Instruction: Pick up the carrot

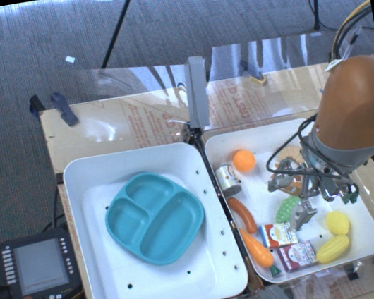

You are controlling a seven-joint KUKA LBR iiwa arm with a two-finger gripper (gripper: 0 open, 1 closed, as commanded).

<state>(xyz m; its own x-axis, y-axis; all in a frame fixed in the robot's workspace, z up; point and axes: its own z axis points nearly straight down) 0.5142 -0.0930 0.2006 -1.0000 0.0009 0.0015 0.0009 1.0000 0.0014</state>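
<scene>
- Looking down on the bench, I find the carrot [257,249] in the right bin [373,245], lying close to that bin's left wall toward the near edge.
- Its long axis runs slantwise, from upper left beside the sausage [241,214] down toward the lower right, where a dark green tip ends it near the two small cartons [287,245].
- My claw [305,210] hangs over the middle of the same bin, beneath the orange-banded wrist, above a green knobbly thing [287,207].
- The claw's fingers are too muddled against the clutter for me to say whether they are released or clenched; I cannot tell. Nothing I can make out sits between them.
- The relation that matters: the carrot lies to the camera's left of the claw and a little nearer the front edge, with the upper carton between them.
- I judge the next move needs a shift leftward and toward the near wall, with the fingers turned to close across the carrot's slanted length.
- Risk, as I see it: the sausage touches or nearly touches the carrot's upper end, and the bin wall is close.
</scene>
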